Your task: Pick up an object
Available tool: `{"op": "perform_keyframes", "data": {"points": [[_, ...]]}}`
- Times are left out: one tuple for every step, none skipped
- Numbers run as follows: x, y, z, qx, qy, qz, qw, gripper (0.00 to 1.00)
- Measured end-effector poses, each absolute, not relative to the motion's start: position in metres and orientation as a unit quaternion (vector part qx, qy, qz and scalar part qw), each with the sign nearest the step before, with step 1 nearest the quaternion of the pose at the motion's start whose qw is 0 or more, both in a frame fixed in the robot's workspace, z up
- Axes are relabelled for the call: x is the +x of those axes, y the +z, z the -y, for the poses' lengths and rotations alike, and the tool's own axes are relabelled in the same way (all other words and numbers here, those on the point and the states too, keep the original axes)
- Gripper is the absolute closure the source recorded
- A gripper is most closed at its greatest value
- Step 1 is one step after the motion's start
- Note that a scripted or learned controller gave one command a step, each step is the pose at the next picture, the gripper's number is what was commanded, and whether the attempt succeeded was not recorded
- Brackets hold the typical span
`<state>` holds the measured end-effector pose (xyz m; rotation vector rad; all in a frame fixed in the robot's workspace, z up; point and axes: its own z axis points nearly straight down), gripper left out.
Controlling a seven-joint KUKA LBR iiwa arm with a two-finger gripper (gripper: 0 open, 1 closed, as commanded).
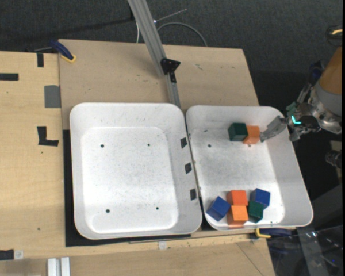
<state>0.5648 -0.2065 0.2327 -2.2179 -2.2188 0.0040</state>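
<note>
In the right bin (241, 168), a dark green block (237, 131) and an orange block (252, 134) sit touching near the far wall. My gripper (284, 130) hangs over the bin's far right rim, open, with nothing between its fingers. Its left finger (271, 129) points at the orange block and stops just short of its right side. Along the bin's near wall lies a cluster: a blue block (218, 207), two orange blocks (237, 198) (238, 213), another blue block (261, 198) and a green block (256, 211).
The left bin (126, 171) adjoins the right one. A slanted metal pole (152, 33) crosses above the far edge between the bins. Clamps sit at the bench's far left (63, 50) and at the right bin's near edge (265, 233).
</note>
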Motion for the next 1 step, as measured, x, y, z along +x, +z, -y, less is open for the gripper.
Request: {"op": "perform_keyframes", "data": {"points": [[0.5657, 0.2349, 0.2065, -0.706, 0.0004, 0.708, 0.000, 0.00]]}}
